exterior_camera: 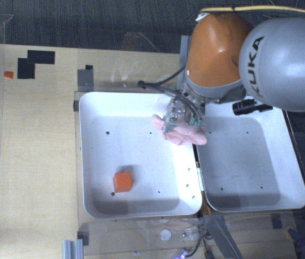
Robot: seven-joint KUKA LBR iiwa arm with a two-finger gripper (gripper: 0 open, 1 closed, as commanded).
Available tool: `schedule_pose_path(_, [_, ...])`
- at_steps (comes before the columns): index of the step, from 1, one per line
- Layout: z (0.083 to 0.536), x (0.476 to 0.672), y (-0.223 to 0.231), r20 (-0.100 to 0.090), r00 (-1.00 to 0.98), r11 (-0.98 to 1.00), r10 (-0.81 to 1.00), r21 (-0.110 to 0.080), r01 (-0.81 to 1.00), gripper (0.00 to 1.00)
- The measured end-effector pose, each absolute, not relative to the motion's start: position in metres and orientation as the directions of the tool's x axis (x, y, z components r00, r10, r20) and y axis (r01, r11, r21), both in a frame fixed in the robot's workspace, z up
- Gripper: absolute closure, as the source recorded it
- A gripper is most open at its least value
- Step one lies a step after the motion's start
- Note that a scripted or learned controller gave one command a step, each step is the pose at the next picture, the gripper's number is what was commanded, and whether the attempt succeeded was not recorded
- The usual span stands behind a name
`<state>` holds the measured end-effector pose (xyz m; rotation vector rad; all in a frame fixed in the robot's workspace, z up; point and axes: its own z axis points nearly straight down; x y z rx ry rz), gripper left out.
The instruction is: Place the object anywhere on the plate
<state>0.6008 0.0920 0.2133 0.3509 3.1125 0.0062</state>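
1. Camera view: the pincer (pixel 175 122) hangs from the orange band (pixel 213 50) of the grey arm (pixel 282 63), over the right-hand part of the left bin (pixel 96 144), close to the rim it shares with the right bin (pixel 260 196).
2. Directly under and just beside the pincer lies a pink, soft-looking object (pixel 187 136), stretching from the pincer's tip toward the divide between the 2 bins. The pincer touches it or stands right over its left end.
3. Whether the pincer is spread or pressed together cannot be told; the hardware is too small and cluttered at the tip, so a grasp on the pink object cannot be claimed.
4. Well apart from the pincer, down and to its left, an orange cube (pixel 123 182) sits on the floor of the left bin.
5. No plate can be made out, so which item counts as the task's object is unclear. As a judgement, the step in hand is the pickup, with the pink object the likelier candidate.
6. The next move calls for a confirmed grip, a clean lift over the bin rim, then travel to wherever the plate lies.
7. Surface and room: both bins are shallow, white and smooth, resting on a pale wooden bench (pixel 34 161) with black markers (pixel 33 62) far to the pincer's left; a dark floor lies beyond.
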Motion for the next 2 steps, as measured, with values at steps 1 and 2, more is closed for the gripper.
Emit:
schedule_pose_path(1, [0.222,0.6091,0.1439,-0.012,-1.0,1.0,-0.004,0.005,-0.004,1.0])
schedule_pose_path(2, [0.222,0.6091,0.1437,-0.012,-1.0,1.0,-0.003,0.005,-0.003,0.0])
